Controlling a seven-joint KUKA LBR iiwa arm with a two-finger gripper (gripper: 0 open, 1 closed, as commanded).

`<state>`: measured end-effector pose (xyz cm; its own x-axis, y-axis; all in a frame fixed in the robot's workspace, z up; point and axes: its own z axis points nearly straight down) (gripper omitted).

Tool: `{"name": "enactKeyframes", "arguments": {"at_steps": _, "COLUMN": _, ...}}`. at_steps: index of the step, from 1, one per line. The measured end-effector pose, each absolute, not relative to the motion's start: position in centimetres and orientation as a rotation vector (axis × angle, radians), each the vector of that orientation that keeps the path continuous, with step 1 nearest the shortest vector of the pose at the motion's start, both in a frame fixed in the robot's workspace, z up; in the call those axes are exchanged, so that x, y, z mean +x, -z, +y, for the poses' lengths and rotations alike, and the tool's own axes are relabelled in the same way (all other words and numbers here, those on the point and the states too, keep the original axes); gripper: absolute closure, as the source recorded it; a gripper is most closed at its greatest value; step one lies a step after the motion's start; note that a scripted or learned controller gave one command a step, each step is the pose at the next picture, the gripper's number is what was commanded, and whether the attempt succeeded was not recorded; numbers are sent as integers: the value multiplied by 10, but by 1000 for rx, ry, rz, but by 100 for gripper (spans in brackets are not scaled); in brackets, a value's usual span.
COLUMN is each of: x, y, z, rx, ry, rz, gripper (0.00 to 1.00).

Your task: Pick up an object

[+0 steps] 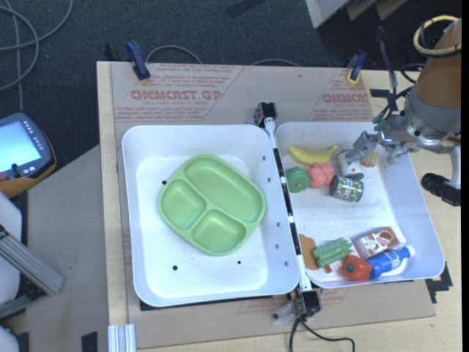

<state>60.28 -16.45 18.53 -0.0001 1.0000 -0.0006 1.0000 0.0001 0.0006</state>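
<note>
Can (346,188) | beside gripper (357,152) | label unreadable | arm (438,86) cropped right

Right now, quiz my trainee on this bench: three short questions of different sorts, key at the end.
1. True or false: the green plate lies in the same bin as the banana.
2. Multiple choice: which thing lies closest to the pincer? A) can B) tomato C) bottle
3. Fill in: at the right bin's near edge, the tomato sits beside a blue ____.

Key
1. False: the plate is alone in the left bin; the banana is in the right one.
2. A: the can sits just below the pincer; tomato and bottle are at the near edge.
3. bottle
</note>
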Motion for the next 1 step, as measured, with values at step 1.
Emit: {"name": "enactKeyframes", "arguments": {"at_steps": 1, "x": 668, "y": -88, "z": -100, "rx": 2207, "ry": -16, "rz": 2222, "gripper": 0}}
